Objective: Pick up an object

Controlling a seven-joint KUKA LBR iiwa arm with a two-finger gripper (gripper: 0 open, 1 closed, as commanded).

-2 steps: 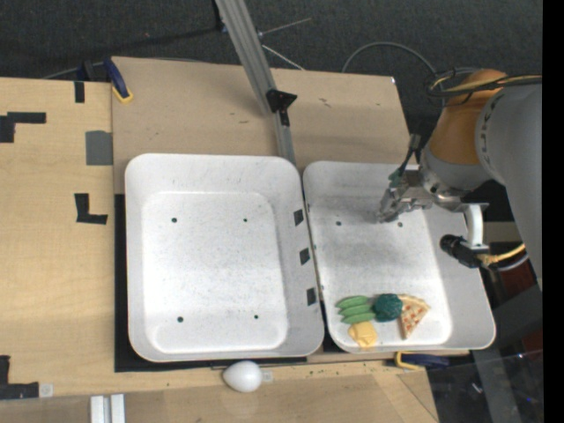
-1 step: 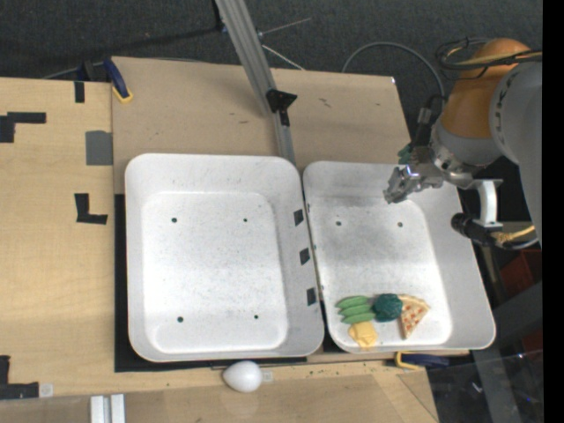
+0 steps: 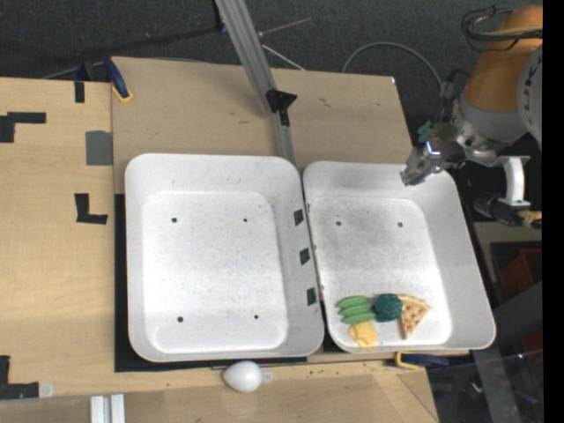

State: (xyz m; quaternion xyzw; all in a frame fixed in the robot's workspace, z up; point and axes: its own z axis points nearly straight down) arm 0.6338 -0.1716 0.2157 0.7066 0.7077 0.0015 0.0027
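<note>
Nothing is yet picked: the gripper (image 3: 414,176) is poised over the right bin's (image 3: 441,192) far rim, well apart from the toy food (image 3: 381,314).

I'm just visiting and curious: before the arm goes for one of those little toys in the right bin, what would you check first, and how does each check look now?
1. Toys to pick are present: ok. A green piece, a dark teal piece, a yellow piece and a pizza slice lie in the right bin.
2. Toys spaced apart: not ok, they are bunched at the near edge.
3. Claw free of the toys: ok, it sits over the bin's far right corner.
4. Claw open: cannot tell.
5. Path to the toys clear: ok, bare bin floor lies between.
</note>
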